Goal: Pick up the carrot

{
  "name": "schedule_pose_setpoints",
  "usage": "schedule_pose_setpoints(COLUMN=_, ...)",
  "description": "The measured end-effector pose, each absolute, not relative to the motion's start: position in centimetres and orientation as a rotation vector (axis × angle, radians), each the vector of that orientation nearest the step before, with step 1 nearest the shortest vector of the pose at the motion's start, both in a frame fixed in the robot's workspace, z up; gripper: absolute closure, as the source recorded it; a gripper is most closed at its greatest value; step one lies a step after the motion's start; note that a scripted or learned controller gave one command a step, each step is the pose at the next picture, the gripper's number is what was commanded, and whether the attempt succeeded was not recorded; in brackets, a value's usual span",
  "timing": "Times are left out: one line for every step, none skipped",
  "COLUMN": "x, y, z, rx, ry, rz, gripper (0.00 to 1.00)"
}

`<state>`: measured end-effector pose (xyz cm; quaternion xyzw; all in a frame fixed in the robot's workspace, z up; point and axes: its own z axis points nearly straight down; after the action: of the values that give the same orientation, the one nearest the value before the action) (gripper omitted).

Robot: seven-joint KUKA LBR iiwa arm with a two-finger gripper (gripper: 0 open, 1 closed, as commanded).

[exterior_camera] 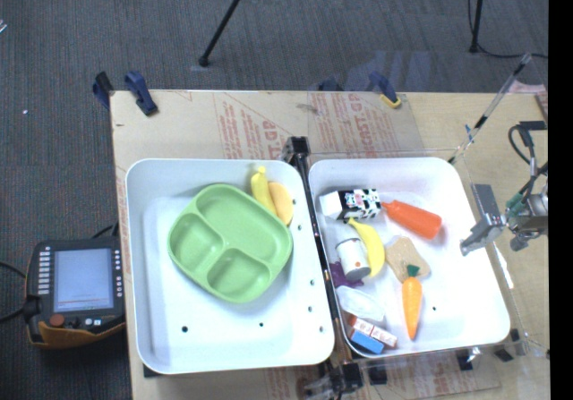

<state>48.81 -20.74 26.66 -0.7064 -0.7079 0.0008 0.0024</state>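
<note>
The gripper [488, 233] hangs at the right edge of the right bin [452, 176], a grey metal piece reaching in over the bin's rim while the rest of the arm is cut off at the frame's edge. Whether it is spread or closed cannot be told from this angle, and no object is seen in it.

One carrot [411, 302] lies in the right bin's lower middle, well apart from the gripper, green top toward the bin's centre and orange tip toward the near edge. Just above it sits what appears to be a slice of toast [405, 256], touching the carrot's leafy end. One orange-red bottle-shaped item [414, 218] lies near the bin's far edge, beside one black-and-white carton [361, 203]. One banana [370, 244] curves beside a small white cup [352, 255]. Near the bin's lower left corner a clear wrapper [361, 303] and a small colourful box [371, 334] are hard to make out.

The left bin [152, 318] holds one green divided plate [231, 242] with three compartments, and two yellow pieces [271, 196] at its upper right rim, one partly hidden behind the other. Two blue clamps [139, 92] grip the bench's far left corner.
</note>
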Motion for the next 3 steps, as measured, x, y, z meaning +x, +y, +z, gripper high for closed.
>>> schedule_pose_setpoints(x=47.3, y=-16.9, z=10.4, rx=-2.334, ry=-2.083, rz=0.009, gripper=0.0)
schedule_pose_setpoints(x=47.5, y=-17.2, z=11.7, rx=-2.347, ry=-2.077, rz=0.001, gripper=1.0)
schedule_pose_setpoints(x=48.0, y=-9.8, z=9.5, rx=-2.305, ry=-2.122, rz=0.001, gripper=1.0)
